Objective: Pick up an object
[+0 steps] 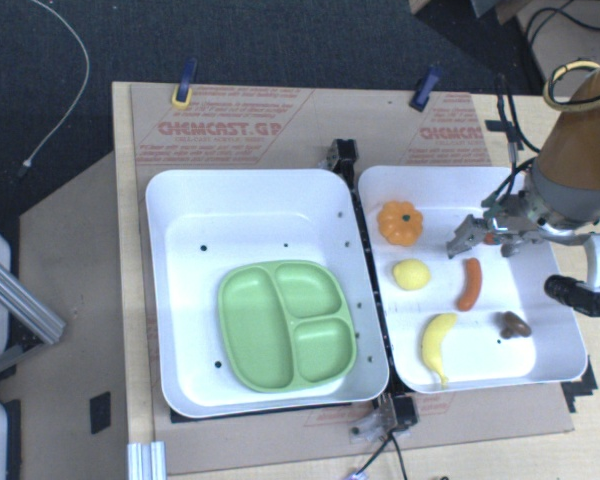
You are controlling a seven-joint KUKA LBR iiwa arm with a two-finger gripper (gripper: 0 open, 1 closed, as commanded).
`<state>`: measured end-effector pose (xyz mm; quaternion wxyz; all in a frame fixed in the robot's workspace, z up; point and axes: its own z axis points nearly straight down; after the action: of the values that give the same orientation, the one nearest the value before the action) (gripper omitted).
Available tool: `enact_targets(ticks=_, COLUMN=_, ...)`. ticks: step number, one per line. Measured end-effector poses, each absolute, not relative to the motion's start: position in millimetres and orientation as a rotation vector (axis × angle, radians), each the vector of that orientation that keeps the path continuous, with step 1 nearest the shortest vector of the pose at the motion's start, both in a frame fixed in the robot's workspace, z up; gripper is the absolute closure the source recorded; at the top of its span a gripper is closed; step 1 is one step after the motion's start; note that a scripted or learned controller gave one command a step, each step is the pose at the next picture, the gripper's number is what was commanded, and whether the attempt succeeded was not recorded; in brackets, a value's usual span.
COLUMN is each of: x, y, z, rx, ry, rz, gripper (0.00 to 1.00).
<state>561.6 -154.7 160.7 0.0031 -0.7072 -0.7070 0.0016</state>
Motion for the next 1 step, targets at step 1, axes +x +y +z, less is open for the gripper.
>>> enact_targets(ticks=1, x=562.7, y=-153.5, z=99.7, rx=-2.22, ry=-2.218, rz=0.002, gripper=0.0)
